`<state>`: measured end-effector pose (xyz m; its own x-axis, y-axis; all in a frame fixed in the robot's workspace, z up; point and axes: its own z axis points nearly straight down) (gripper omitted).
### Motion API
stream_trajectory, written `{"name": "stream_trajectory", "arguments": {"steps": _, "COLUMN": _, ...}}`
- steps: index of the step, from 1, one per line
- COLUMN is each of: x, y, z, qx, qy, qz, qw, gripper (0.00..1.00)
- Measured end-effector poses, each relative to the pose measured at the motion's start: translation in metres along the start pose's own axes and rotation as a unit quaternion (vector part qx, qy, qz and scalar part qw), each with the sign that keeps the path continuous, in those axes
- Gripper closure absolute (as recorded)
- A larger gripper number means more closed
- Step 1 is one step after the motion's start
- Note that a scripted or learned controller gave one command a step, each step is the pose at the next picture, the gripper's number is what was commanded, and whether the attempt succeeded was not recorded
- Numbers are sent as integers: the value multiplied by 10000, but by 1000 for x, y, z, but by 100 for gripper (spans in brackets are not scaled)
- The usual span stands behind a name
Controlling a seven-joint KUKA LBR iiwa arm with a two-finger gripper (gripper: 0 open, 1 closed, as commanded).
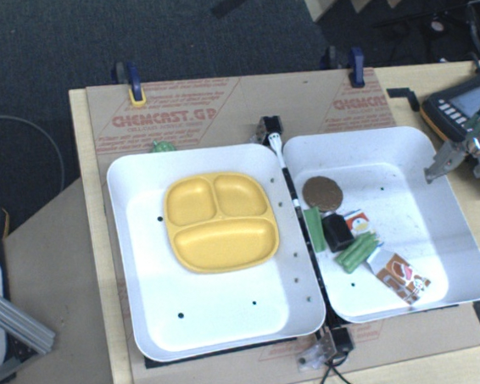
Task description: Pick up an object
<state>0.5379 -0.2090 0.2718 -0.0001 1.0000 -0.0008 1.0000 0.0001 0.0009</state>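
Camera view: the right bin [446, 208] holds every loose thing worth trying for, and the black block [338, 232] near its left wall serves as the marker. A flat brown disc [322, 193] lies just behind the block. A green stick [314, 228] lies against the block's left side, along the bin wall. A small red-and-white packet [358, 220] touches its right side. A green bundle [357, 251] lies just in front of it, tilted. A brown-and-white sachet [402, 276] lies farther out to the block's front right, apart from the others. The yellow divided plate [222, 220] is well to the block's left, in the left bin [145, 265].

The jaws hang well to the block's right, over the right bin's outer rim and above the surface [109, 243]. At this size I cannot tell whether they are open or closed, and nothing is seen between them.

The step in hand looks like the approach, with no grasp begun. The block probably offers the best height to close on, but its neighbours crowd it. Coming straight down and closing across its short sides should keep the stick and packet out. The sachet stands free but lies flat, so a pinch there may slip.
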Motion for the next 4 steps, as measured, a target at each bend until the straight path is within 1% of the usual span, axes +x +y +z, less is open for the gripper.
{"name": "stream_trajectory", "arguments": {"steps": 1, "x": 49, "y": -60, "z": -136, "qx": -43, "qy": -5, "qz": -25, "qw": 10000, "gripper": 0}}
{"name": "stream_trajectory", "arguments": {"steps": 2, "x": 114, "y": -57, "z": -237, "qx": -70, "qy": -2, "qz": -42, "qw": 10000, "gripper": 0}}
{"name": "stream_trajectory", "arguments": {"steps": 3, "x": 224, "y": -58, "z": -266, "qx": -31, "qy": 14, "qz": -64, "qw": 10000, "gripper": 0}}
{"name": "stream_trajectory", "arguments": {"steps": 4, "x": 377, "y": -60, "z": -225, "qx": 40, "qy": 6, "qz": -90, "qw": 10000, "gripper": 0}}
